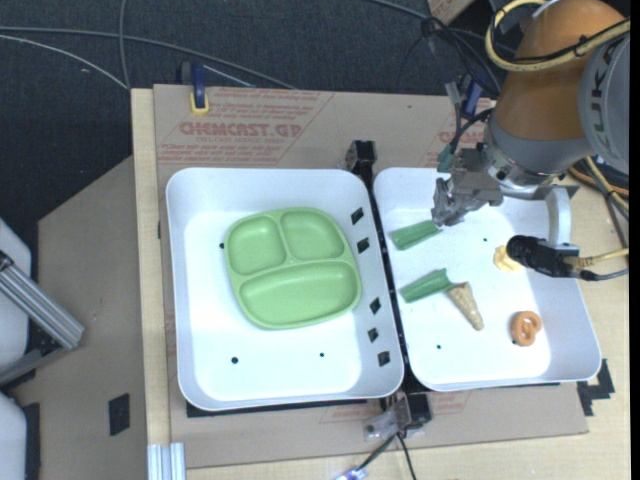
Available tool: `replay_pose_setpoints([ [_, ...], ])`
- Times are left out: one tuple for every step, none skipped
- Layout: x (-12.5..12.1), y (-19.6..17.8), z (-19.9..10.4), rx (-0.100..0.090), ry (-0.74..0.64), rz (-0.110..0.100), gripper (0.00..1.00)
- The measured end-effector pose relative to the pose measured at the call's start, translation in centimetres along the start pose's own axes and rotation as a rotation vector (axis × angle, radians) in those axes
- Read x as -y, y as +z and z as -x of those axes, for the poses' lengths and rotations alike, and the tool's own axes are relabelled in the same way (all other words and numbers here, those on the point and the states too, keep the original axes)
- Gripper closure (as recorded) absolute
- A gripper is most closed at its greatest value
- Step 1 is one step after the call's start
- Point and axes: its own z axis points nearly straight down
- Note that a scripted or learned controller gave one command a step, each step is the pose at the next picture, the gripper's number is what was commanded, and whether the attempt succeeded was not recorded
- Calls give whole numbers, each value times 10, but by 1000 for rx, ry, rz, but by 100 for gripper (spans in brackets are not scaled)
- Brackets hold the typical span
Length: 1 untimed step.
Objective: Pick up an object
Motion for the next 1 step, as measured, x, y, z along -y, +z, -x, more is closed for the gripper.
replay_pose_setpoints([
  [13, 2, -42, 0, 0, 0, 100],
])
